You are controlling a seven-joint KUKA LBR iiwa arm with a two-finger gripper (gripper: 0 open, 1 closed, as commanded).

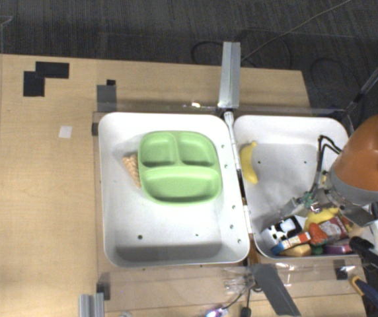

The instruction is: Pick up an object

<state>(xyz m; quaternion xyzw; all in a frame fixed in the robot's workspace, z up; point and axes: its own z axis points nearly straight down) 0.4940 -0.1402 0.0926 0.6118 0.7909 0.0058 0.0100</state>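
Note:
My gripper hangs low in the right bin, below the arm's orange band, just above a pile of small objects in the bin's front right corner. The pile holds a black-and-white item, a red packet, a yellow piece, a blue pen-like item and a purple one. A yellow banana lies apart by the bin's left wall. I see nothing clearly held in the gripper.
The left bin holds a green divided plate with a tan waffle-like piece tucked under its left edge. A metal post stands behind the divider between the bins. Cables run at the right edge.

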